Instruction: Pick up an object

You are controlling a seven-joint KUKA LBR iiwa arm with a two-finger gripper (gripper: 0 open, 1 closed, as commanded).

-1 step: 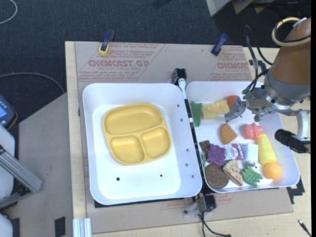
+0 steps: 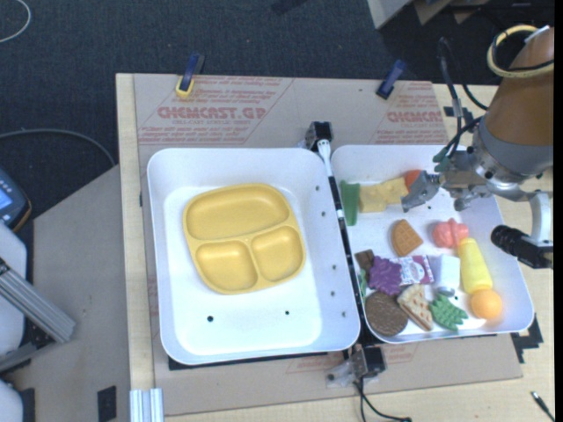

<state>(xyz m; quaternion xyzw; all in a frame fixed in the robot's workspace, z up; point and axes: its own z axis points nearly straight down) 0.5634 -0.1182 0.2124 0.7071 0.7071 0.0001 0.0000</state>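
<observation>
The worktop carries two shallow white bins side by side. The left bin holds a yellow divided plate, with one long compartment on its far side and two smaller ones on its near side.

The right bin is crowded with toy food. At its far left sits a green piece, touching a pale yellow wedge on its right, and a small orange-red piece lies just past the wedge. Toward the middle lies a tan bread-like slice, with a pink lumpy item to its right. Nearer, a yellow cylinder lies lengthwise, and an orange ball rests at its near end. Along the near left of this bin lie a purple frilly piece, a dark brown round cookie, a tan cracker-like wedge and a green leafy piece, packed close together. A small white wrapped packet lies between the purple piece and the yellow cylinder.

The arm enters from the right, its orange band above the grey wrist. The pincer hangs over the far part of the right bin, near the yellow wedge and the orange-red piece. I cannot tell how wide it stands, and nothing is visibly held in it.
</observation>
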